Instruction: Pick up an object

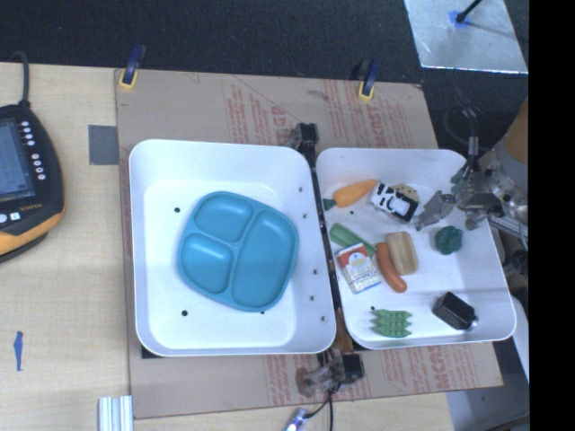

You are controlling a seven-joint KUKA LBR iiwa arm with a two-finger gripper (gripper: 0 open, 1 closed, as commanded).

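Two fingers: the fingers (pixel 437 206) hang over the right bin's upper right part, spread apart, with nothing between them.
Gripper: the gripper (pixel 442 212) reaches in from the right edge, its grey metal body over the bin's right wall.
Green lump: a small dark green lump (pixel 447 239) lies in the right bin just below the fingertips, near but apart from them.
Black and white toy: a black and white toy (pixel 393 201) lies to the left of the fingers, near the bin's top wall.
Carrot: an orange carrot (pixel 354 192) lies just left of that toy, pointing toward the bin's upper left corner.
Bread roll: a tan bread roll (pixel 402 251) lies in the middle of the right bin, touching a sausage (pixel 391 268) on its left side.
Packet: a red and white packet (pixel 358 268) lies left of the sausage, with a green vegetable (pixel 345 236) just above it.
Pea pod: a green pea pod (pixel 390 322) lies near the bin's lower wall.
Black block: a black block (pixel 455 311) sits at the lower right corner.
Right bin: the right bin (pixel 503 317) is white and shallow.
Left bin: the left bin (pixel 153 326) holds a blue divided plate (pixel 238 250), tilted in its middle.
Worktop: the worktop (pixel 54 330) is pale wood, with a cardboard sheet (pixel 225 106) under both bins and a pendant controller (pixel 22 182) at the left edge.
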